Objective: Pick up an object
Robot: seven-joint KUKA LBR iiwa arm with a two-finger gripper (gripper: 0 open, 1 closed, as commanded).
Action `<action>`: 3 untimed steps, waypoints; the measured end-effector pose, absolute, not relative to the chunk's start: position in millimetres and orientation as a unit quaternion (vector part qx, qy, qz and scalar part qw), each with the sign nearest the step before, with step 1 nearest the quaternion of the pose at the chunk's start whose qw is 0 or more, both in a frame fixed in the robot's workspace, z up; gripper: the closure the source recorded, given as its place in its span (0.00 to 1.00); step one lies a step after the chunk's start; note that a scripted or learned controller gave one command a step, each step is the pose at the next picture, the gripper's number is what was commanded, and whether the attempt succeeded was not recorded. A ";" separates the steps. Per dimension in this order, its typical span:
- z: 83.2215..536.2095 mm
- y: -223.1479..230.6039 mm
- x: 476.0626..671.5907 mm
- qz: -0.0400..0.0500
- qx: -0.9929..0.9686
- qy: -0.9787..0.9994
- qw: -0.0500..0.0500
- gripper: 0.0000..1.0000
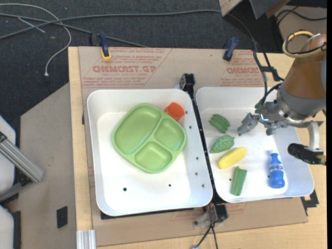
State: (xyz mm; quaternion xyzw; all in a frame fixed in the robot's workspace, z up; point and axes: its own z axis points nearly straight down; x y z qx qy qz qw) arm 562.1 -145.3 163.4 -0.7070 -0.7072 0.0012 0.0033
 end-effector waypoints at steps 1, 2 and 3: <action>120.9 -145.4 562.2 0.001 -0.707 -0.707 0.003 0.00; 83.0 -145.1 561.7 0.001 -0.707 -0.707 0.002 0.00; 96.2 -144.9 563.2 -0.001 -0.707 -0.707 0.000 1.00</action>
